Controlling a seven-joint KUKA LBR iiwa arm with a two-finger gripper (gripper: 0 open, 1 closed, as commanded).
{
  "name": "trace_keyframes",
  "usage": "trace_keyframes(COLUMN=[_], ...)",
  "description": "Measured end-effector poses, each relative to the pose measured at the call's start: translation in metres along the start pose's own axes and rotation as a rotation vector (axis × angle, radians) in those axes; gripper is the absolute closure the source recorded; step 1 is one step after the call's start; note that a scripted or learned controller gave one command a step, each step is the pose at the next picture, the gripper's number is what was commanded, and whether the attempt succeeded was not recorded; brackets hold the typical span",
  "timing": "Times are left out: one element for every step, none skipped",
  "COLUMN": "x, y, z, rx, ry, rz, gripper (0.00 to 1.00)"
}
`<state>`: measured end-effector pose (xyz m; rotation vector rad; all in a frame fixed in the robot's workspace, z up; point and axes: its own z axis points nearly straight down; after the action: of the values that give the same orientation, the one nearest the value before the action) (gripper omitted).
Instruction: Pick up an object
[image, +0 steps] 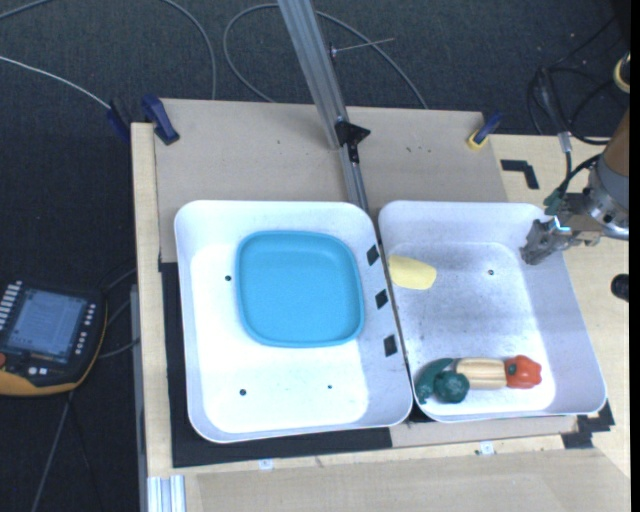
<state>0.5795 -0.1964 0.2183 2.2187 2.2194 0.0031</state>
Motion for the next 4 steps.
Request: trace_keyframes(x=[0.056,0.113,0.174,0.221], y=[0.004,0.005,0.001,-0.012], z=[-0.004,-0.003,-0.008,-0.002], rx=[0.003,0.004,0.003,0.004], ry=[0.002,0.002,0.002,0.002], rz=[-0.004,-0.004,-0.005,-0.004], gripper=[1.00,1.00,1.00,1.00])
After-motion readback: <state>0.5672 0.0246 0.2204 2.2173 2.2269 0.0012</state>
